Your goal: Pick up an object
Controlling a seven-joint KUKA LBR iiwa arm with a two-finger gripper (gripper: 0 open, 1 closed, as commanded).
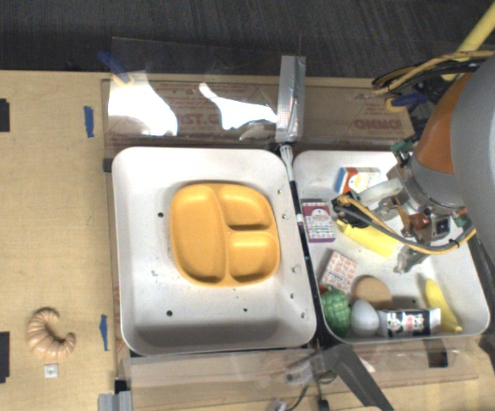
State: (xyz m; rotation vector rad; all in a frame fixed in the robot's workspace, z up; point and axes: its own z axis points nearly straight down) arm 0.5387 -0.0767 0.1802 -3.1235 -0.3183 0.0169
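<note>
Nearest: black-and-white tube (412,321) along right bin's (479,315) front wall | target: yellow bar (369,237), long axis slanting, just left of gripper (408,258) | grip state: cannot tell (wrist hides it)

Yellow tray (224,233) in white bin (136,229); green ball (336,310).

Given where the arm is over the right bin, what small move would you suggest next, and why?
Probably a short descent. The tool hangs over the right bin, beside the long yellow object, with nothing seen between its tips. Going straight down there seems the likeliest way to catch something, as the items lie crowded together.
</note>
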